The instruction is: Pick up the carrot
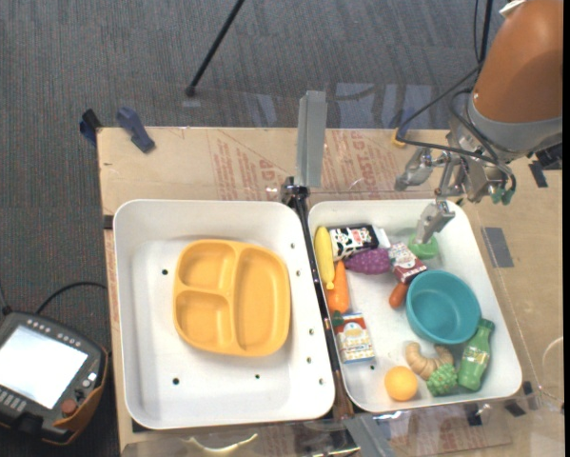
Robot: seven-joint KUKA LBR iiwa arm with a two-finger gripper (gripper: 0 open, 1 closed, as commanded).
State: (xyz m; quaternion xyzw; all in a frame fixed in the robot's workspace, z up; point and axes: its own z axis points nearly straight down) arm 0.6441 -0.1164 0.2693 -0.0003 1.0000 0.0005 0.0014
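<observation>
The carrot (338, 291) is a short orange piece lying against the left wall of the right bin (499, 284), just below a yellow banana (323, 249). My gripper (435, 221) hangs over the bin's far right part, well to the right of the carrot and apart from it. Nothing is visibly held. A small green item (423, 248) lies directly under the gripper.
Around the carrot are a black-and-white carton (352, 239), a purple eggplant (368, 261) and a juice box (356, 339). A teal bowl (442, 307), green bottle (475, 355) and orange (401, 384) fill the right side. The left bin holds a yellow divided plate (232, 296).
</observation>
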